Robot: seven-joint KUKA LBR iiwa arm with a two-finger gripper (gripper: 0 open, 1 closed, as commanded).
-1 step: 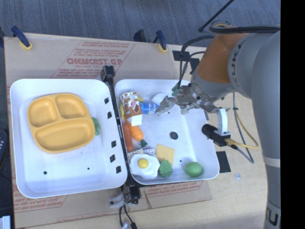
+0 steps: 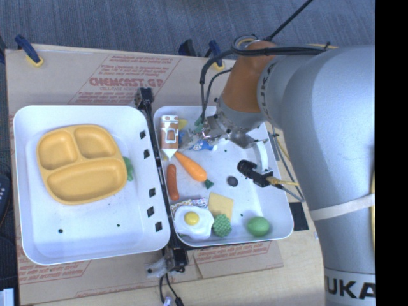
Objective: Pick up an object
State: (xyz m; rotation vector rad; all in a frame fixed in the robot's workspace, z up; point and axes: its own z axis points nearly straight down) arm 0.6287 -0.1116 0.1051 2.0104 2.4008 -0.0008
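The right bin (image 2: 280, 209) holds several toy foods. An orange carrot (image 2: 191, 166) lies near its middle, with a red-brown sausage (image 2: 172, 182) to its left. A fried egg (image 2: 193, 220), a yellow cheese slice (image 2: 220, 204), a bumpy green piece (image 2: 221, 225) and a green lime (image 2: 258, 226) sit along the front. A small carton (image 2: 169, 132) stands at the back left. My gripper (image 2: 206, 132) is low over the bin's back, just above a blue and white item (image 2: 204, 145) and right of the carton. The wrist hides what lies under it.
The left bin (image 2: 38, 234) holds a yellow divided plate (image 2: 81, 162), and a small green piece (image 2: 129, 169) peeks out at the plate's right edge. A black hinged divider (image 2: 153, 164) runs between the bins. The arm's grey body (image 2: 319, 139) covers the right bin's right side.
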